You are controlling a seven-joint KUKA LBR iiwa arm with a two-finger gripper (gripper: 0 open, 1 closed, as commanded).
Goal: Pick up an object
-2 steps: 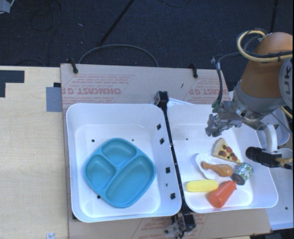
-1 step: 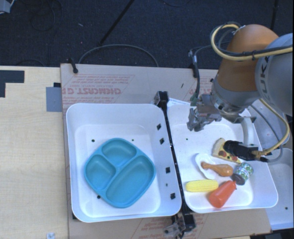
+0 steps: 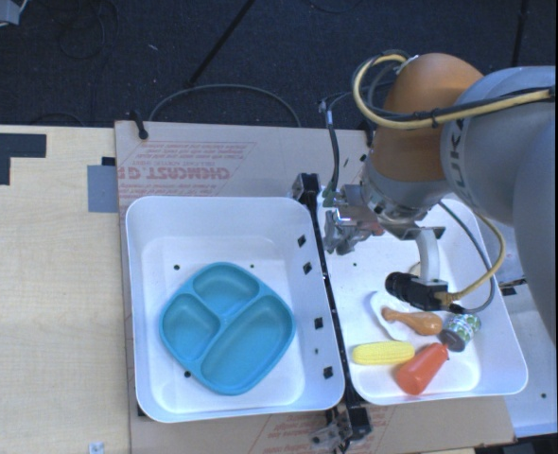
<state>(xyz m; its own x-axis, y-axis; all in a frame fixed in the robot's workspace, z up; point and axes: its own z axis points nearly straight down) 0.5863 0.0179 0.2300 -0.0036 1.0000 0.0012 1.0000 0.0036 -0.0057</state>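
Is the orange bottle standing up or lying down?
Lying down. The orange plastic bottle rests on its side on the right white bin's floor, beside the yellow toy corn cob.

A robotics lab: cabled arm (image 3: 449, 149), taped bench (image 3: 43, 291), white bins (image 3: 147, 225).

dark carpet floor (image 3: 165, 26) | black cables (image 3: 222, 36) | light wooden bench (image 3: 43, 301)

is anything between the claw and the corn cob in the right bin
Nothing visible blocks it. The claw sits over the upper left of the right bin, and the corn cob lies toward the front with bare bin floor between them. A drumstick lies just behind it and an orange bottle to its right.
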